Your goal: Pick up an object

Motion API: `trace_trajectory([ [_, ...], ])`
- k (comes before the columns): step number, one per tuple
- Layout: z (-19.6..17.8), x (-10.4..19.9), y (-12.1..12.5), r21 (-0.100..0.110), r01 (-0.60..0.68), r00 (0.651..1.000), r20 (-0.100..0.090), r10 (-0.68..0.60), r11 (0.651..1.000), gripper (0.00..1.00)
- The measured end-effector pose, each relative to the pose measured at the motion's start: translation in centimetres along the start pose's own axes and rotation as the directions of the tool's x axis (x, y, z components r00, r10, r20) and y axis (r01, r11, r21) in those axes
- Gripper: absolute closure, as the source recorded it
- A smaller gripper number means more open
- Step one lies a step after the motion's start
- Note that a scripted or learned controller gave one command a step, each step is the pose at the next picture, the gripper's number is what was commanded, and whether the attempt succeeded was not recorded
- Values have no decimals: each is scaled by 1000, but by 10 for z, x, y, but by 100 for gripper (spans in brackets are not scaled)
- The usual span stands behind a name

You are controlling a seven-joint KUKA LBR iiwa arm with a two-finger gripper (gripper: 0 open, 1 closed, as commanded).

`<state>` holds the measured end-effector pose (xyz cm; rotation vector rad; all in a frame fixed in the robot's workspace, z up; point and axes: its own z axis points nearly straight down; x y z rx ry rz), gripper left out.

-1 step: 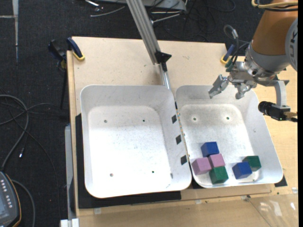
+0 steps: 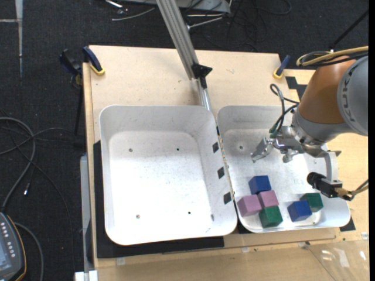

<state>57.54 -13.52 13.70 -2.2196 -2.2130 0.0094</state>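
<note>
Your arm (image 2: 334, 98) reaches in from the right over the right bin (image 2: 246, 122), its orange band above the wrist. The jaws sit low over the upper middle of that bin, with nothing between them that you can see; whether they are released or clenched cannot be told from this angle.

The blocks lie in the near part of the right bin, apart from the jaws. A blue block (image 2: 259, 184) sits closest to them. Just below it, a pink block (image 2: 269, 198) touches a purple block (image 2: 249, 204) on its left, and a dark green block (image 2: 270, 216) rests against the pink one from below. Further right, a second blue block (image 2: 299, 210) sits beside a second green block (image 2: 313, 201).

The left bin (image 2: 111, 133) stands next to it on the wooden worktop (image 2: 146, 75).
</note>
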Motion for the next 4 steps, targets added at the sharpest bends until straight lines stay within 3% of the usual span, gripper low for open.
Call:
trace_trajectory([
  [1, 43, 22, -49, -6, 2, 1000, 0, -2, 1000, 0],
  [2, 42, 23, -56, -10, 2, 1000, 1, -2, 1000, 0],
  [3, 32, 24, -56, -11, 1, 1000, 0, -1, 1000, 100],
  [4, -61, 108, -86, -15, 12, 1000, -2, -12, 1000, 100],
])
